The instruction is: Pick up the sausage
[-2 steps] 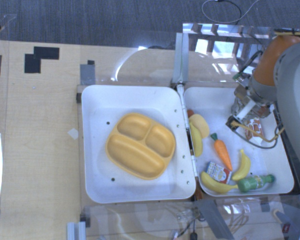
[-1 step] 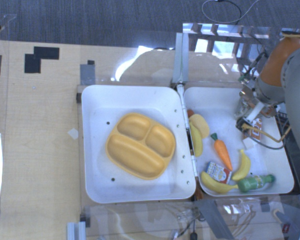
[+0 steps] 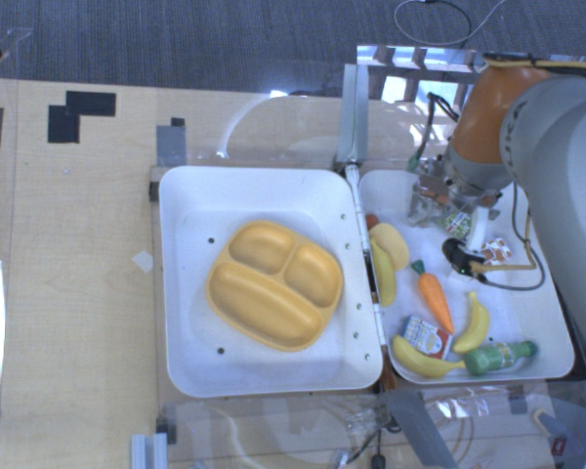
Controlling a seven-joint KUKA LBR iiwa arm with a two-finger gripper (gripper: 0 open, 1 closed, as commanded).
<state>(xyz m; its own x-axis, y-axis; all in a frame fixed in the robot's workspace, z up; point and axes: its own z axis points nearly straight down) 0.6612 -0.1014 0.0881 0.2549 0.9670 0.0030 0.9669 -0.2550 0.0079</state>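
The sausage (image 3: 372, 222) is a small red-brown piece at the left wall of the right bin (image 3: 559, 332), close to the divider. Most of it is hidden behind a pale yellow food piece (image 3: 392, 244). My gripper (image 3: 436, 201) hangs over the back of the right bin, to the right of the sausage and apart from it. Nothing shows held in it.
The left bin (image 3: 190, 355) holds a yellow divided plate (image 3: 275, 283). In the right bin lie a carrot (image 3: 435, 302), three bananas (image 3: 383, 276) (image 3: 474, 322) (image 3: 422, 362), a green bottle (image 3: 498, 357), a red-and-white packet (image 3: 425, 335) and small packets (image 3: 457, 225) (image 3: 496, 252) near the gripper.
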